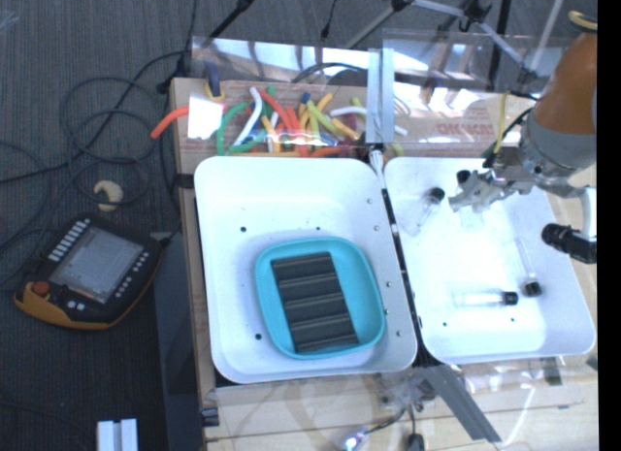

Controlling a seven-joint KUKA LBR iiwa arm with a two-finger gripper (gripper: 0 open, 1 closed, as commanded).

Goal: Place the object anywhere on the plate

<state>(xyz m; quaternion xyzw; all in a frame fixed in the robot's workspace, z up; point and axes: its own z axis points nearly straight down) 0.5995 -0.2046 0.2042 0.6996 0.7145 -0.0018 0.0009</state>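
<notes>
gripper [475, 187]: over the far part of the right bin [563, 338], above its floor; whether it is released or clenched I cannot tell
step: judged an approach to a pick; come down squarely over one tube, clear of the bin wall
object: two small clear tubes with dark caps [485, 298] near the front; one more beside them
plate [281, 338]: one, teal, in the left bin [218, 245]; a dark ribbed block [312, 302] lies on it
bins: two

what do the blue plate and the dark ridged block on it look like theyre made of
Rounded-square light blue plate: likely plastic, with a smooth, even colour and a soft sheen on its raised rim. Dark grey ridged block lying on the plate: matte, no glare, with parallel grooves; possibly rubber or foam, though the look leaves it open.
</notes>
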